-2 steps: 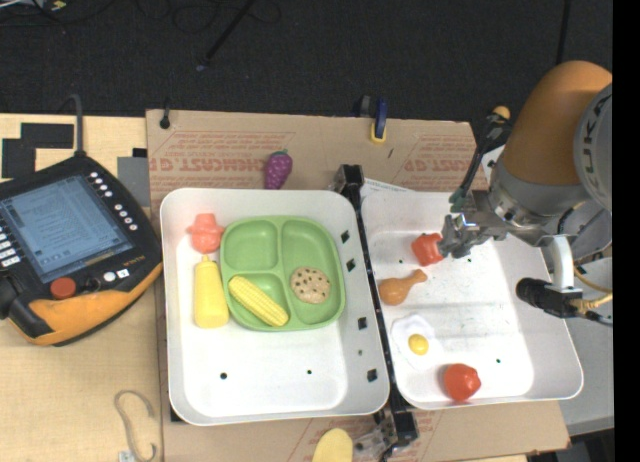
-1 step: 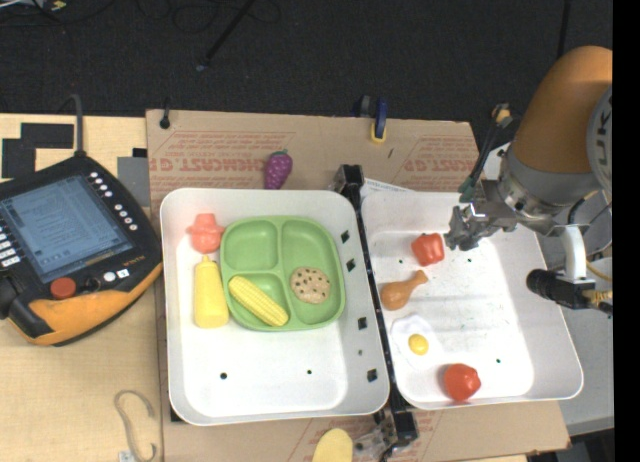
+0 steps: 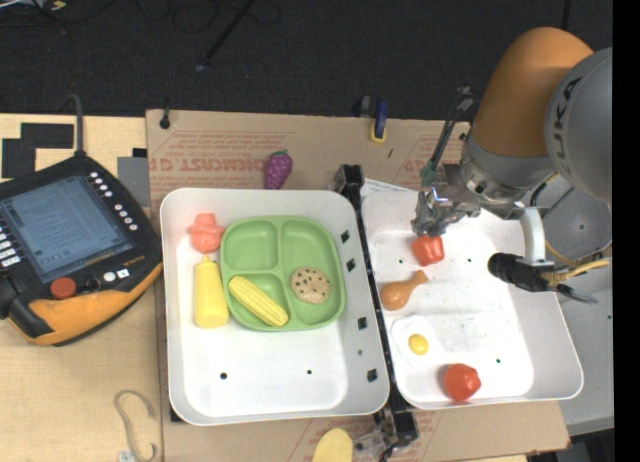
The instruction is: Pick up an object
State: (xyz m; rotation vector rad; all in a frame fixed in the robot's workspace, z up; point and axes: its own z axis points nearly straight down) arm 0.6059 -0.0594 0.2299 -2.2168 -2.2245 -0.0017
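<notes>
Two white bins sit side by side on the tabletop; over the right bin [image 3: 560,350] the hand [image 3: 432,222] hangs low, its fingers directly above a red pepper [image 3: 429,249] and seemingly touching its top; whether they grip it I cannot tell; just below lie a chicken drumstick [image 3: 401,291], a fried egg [image 3: 416,343] and a tomato [image 3: 460,381].

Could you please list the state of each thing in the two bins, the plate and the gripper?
gripper: right above the red pepper, grasp unclear
red pepper: in the right bin, under the gripper
chicken drumstick: lying in the right bin
fried egg: flat in the right bin
tomato: resting in the right bin
green plate: flat in the left bin
corn cob: on the plate
cookie: on the plate
mustard bottle: lying beside the plate
</notes>
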